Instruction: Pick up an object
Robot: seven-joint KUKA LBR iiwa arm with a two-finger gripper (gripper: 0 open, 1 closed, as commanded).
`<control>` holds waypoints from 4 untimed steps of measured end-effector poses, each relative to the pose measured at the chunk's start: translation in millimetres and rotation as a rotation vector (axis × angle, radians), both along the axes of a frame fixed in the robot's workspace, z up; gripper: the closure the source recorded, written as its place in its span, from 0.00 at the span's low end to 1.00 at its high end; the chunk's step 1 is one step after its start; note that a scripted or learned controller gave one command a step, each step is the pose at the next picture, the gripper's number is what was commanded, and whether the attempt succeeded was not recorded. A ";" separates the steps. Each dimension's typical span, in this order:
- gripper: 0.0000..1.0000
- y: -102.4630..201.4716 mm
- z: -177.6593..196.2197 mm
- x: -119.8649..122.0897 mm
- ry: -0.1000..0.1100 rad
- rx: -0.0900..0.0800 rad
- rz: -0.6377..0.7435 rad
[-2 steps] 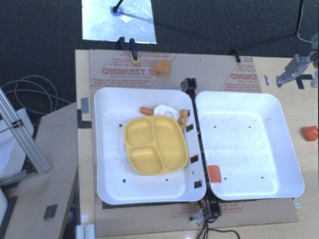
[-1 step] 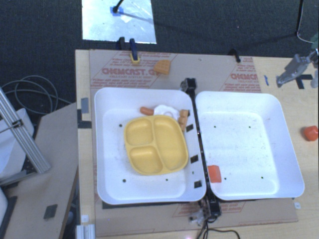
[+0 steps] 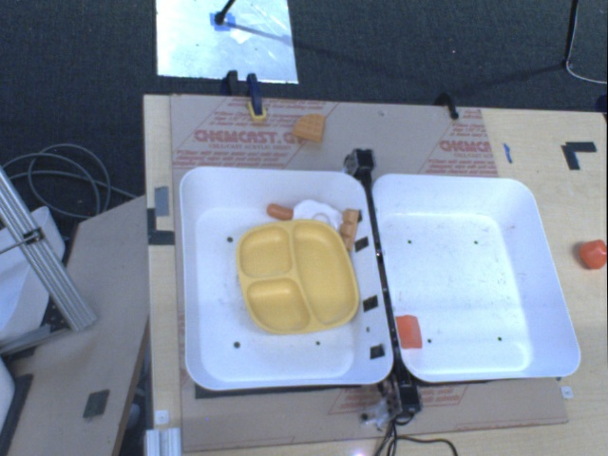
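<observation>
I am seeing the yellow tray [image 3: 296, 277] lying flat mid-left bin [image 3: 204, 350], crowding what may be a sausage [image 3: 279, 212] against the upper wall, while the orange block [image 3: 408, 331] is sitting freer, lower left of the right bin [image 3: 546, 283].

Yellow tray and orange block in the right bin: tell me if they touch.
Apart. The camera view shows the yellow tray in the left bin and the orange block across the divider.

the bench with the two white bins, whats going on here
Nothing is being handled right now. The left bin holds a yellow divided tray, with a small orange sausage-shaped piece, a white object and a small tan piece lying just behind it. The right bin holds an orange block near its front left corner. Out on the bench, a tan block sits behind the left bin and an orange object sits to the right of the right bin.
</observation>
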State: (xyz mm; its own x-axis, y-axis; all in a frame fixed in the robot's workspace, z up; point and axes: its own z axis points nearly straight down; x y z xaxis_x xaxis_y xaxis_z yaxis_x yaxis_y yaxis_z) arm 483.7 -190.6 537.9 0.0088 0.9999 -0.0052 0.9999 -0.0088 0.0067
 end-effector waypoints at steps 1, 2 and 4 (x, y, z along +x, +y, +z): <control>0.00 6.1 -2.5 2.8 0.003 0.004 0.012; 0.00 6.1 -2.5 2.8 0.003 0.004 0.012; 0.00 6.1 -2.5 2.8 0.003 0.004 0.012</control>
State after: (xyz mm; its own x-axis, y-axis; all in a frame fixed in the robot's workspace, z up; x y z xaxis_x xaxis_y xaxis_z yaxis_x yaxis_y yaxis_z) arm 486.5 -184.5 535.4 -0.0032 1.0000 -0.0017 1.0000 0.0032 0.0039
